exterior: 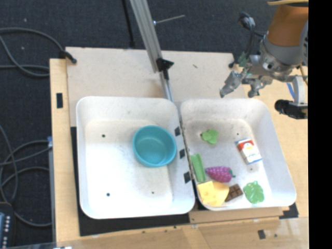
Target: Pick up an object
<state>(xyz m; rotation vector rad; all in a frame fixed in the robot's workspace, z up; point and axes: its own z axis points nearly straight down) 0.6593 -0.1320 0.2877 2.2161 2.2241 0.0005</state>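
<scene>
1. We note the gripper (239, 87) at the far right, hanging above the far rim of the right bin (270, 117). Its two fingers stand apart with open space between them, and they grip nothing.
2. The arm (286, 27), grey with an orange band, is cut off at the upper right, so we cannot see its upper links.
3. The right bin holds all the small things. A green stick (197, 167) lies against the bin's left wall, its long axis running near to far.
4. A purple bunch of grapes (219, 174) lies just right of the stick, its long axis running left to right with the narrow end to the right.
5. A yellow wedge (212, 193) sits at the near edge, its point aimed right; a small brown block (235, 192) touches that point.
6. A green leafy piece (253, 191) rests just right of the brown block, in the near right corner.
7. A small white and red carton (249, 151) lies near the right wall, long axis tilted from far-left to near-right. Its print is too small for us to read.
8. A pale green lump (209, 136) sits toward the far left of this bin; we cannot make out its shape.
9. The left bin (93, 113) holds a blue bowl (154, 146), upright, on the bin's right side.
10. A metal rail (146, 27) slants down from the far edge to the gap between the bins.
</scene>
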